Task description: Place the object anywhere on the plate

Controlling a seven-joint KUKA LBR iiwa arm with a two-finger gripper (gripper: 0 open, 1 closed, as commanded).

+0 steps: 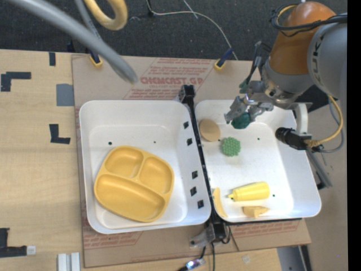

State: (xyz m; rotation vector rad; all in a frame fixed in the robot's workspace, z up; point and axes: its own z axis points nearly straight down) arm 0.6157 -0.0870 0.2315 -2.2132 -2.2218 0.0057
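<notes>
- Camera view, counts: two white bins side by side, left bin point(90, 123) and right bin point(293, 191), a black divider strip point(194, 151) running where they meet
- One yellow plate point(134, 183) with three compartments, lying in the left bin, toward its near-left part
- Right bin holds five loose things: one tan round piece point(210, 130) at the far-left corner, one green bumpy ball point(230, 146) just beside it, one yellow bottle-shaped toy point(249, 192) lying on its side near the front, one small orange-yellow chunk point(255, 210) just below it, one thin yellow curved slice point(217, 202) against the bin's left wall
- One arm, grey with orange band point(296, 35), coming in from the right; its gripper point(242, 117) is low over the far part of the right bin
- One dark teal object point(242, 121) sits right at the gripper tips; looks pinched between them but the fingers are too blurred to say whether they are apart or closed on it, cannot tell
- Teal object is in the right bin's far part, up-right of the green ball, right of the tan piece, well apart from the plate across the divider
- Yellow hose loop point(104, 1) and grey tube point(67, 24) overhead at top left
</notes>
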